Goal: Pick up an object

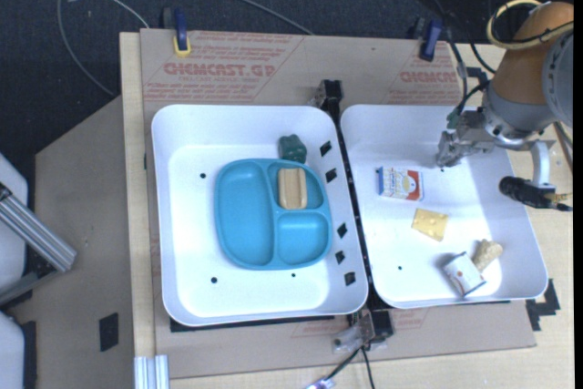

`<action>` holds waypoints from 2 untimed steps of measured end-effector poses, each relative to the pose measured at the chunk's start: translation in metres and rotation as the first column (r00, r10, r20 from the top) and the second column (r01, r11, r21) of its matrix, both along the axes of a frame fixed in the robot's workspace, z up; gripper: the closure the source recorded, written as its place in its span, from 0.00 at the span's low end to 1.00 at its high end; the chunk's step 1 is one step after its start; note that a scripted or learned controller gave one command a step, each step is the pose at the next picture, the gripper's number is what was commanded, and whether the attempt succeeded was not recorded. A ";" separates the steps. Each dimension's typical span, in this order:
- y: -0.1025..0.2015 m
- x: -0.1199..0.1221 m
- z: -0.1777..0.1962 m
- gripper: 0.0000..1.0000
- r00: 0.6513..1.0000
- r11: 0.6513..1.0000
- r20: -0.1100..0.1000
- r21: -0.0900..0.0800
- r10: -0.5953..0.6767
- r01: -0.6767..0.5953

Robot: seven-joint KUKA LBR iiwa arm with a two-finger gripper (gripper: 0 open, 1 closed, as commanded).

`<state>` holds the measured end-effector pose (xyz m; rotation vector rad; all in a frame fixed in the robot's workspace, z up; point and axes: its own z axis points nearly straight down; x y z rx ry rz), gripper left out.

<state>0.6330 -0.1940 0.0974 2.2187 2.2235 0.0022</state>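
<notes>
The right bin (510,287) holds a small white carton with blue and red print (400,183), a yellow cheese-like wedge (430,223), a white and grey can on its side (463,274) and a tan lump (488,253) touching it. My gripper (448,150) hangs over the bin's far right part, up and to the right of the carton, with nothing seen between its fingers. In the left bin (182,287) a blue divided plate (241,223) carries a tan block (291,189), and a dark green object (292,147) lies just behind the plate.
Black clips (333,178) line the seam between the two bins. The grey arm with its orange band (533,50) comes in from the upper right. Blue clamps (181,30) hold the cardboard sheet at the back, and cables run over the dark floor.
</notes>
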 end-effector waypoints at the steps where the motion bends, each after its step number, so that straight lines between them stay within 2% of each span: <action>1: 0.005 0.003 0.064 1.00 1.000 1.000 0.007 -0.003 -0.001 0.001; 2: 0.005 0.005 0.120 1.00 1.000 1.000 0.007 -0.003 -0.001 0.001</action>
